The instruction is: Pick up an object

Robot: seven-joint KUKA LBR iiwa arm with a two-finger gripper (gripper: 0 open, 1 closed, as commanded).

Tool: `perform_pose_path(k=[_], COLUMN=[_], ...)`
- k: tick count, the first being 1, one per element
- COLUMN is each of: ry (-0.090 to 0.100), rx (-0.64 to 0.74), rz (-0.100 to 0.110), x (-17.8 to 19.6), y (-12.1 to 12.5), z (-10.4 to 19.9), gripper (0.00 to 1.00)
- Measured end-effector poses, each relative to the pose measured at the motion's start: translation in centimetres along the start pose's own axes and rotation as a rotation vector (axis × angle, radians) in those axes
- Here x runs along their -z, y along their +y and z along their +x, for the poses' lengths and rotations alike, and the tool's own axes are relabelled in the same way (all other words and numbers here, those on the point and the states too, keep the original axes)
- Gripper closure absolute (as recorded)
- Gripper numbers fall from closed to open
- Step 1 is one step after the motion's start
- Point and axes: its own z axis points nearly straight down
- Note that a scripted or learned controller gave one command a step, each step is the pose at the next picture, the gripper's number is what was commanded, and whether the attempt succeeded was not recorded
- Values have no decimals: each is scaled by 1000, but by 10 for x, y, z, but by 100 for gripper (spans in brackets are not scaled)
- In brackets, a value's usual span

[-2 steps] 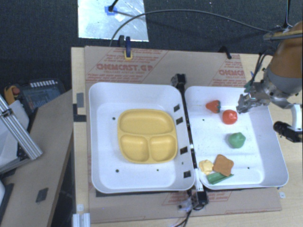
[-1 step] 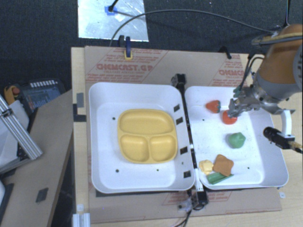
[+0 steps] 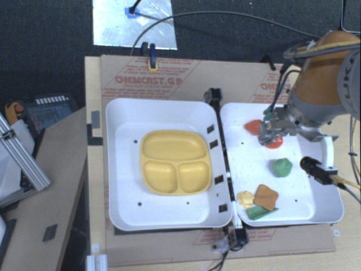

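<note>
A yellow three-compartment plate (image 3: 171,161) lies mid left bin (image 3: 121,117), clear room all round. In the right bin (image 3: 333,205), the gripper (image 3: 269,135) hangs over a red-orange piece (image 3: 254,127) at 11 o'clock; finger state unclear. A green lump (image 3: 281,166) sits centre, and a brown slice (image 3: 265,196) sits at 7 o'clock near the edge.

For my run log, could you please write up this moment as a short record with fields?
arm: grey with orange band, reaching in from the right over the right bin
gripper: low over the red object near the right bin's far-left part
right bin contents: red object, green object, brown piece, yellow piece, flat green piece
left bin: holds a yellow divided tray
grasp: not confirmed; nothing visibly lifted
</note>
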Motion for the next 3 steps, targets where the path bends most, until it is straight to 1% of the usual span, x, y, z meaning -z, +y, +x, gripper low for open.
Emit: perform_pose_path(k=[1, 3], ry=[2, 1], rx=[2, 1], rz=[0, 3], x=[11, -10], y=[-13, -53], z=[54, 151], gripper=[100, 100])
